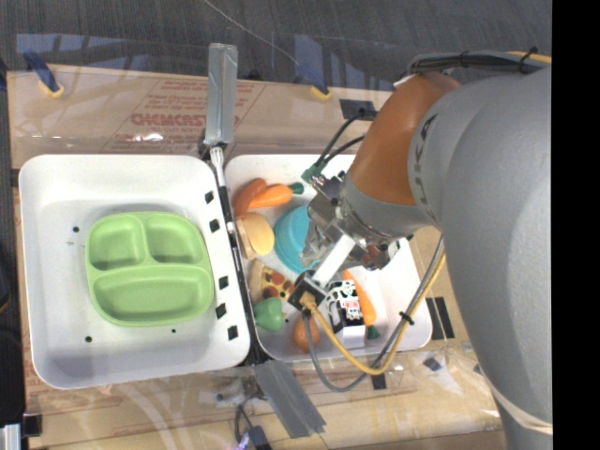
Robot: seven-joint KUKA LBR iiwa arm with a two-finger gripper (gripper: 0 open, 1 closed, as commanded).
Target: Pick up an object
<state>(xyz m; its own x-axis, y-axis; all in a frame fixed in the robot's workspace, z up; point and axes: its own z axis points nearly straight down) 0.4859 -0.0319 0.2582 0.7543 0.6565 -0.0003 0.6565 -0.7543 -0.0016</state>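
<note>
The right bin (405,279) holds several toy foods. An orange carrot-like piece (263,195) lies at its far left, and a tan round bun (255,235) sits just below it. Beside the bun is a light blue bowl (292,237). Nearer the front are a yellow-brown piece (273,279), a green piece (270,314), an orange piece (304,335) and a black-and-white cow-patterned block (348,304). My gripper (317,240) hangs low over the middle of this bin at the blue bowl's right edge, and the wrist hides much of it.
The left bin (47,251) carries a green divided plate (147,268). A grey bar (221,92) stands at the back between the bins. My arm covers the right bin's right side and back.
</note>
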